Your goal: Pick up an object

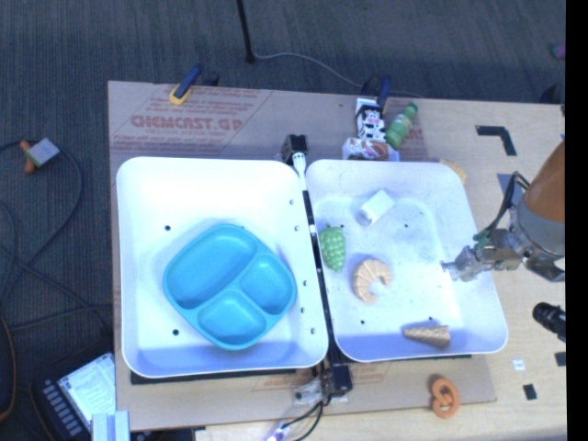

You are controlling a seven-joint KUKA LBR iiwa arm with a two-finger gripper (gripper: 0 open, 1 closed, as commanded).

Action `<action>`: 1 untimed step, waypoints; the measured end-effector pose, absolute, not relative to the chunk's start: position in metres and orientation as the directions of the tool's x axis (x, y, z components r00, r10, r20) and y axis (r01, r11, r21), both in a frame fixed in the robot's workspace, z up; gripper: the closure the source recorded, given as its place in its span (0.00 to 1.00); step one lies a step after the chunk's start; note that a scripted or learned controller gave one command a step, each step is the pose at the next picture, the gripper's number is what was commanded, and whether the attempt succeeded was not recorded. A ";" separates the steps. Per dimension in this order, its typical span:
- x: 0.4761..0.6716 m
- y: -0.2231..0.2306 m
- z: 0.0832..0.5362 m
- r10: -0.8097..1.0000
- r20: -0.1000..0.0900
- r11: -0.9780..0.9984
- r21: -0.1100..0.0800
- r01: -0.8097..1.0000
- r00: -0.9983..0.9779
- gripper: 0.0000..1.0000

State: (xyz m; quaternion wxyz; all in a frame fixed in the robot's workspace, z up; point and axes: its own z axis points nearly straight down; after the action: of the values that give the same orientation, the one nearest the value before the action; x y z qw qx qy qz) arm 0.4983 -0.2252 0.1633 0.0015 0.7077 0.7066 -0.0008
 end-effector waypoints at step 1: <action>0.539 -0.146 0.225 1.000 0.000 0.003 0.002 1.000 -0.003 1.00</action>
State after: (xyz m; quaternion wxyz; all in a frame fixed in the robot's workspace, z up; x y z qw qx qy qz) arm 0.5393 -0.1462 0.2248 0.0007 0.7060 0.7082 0.0009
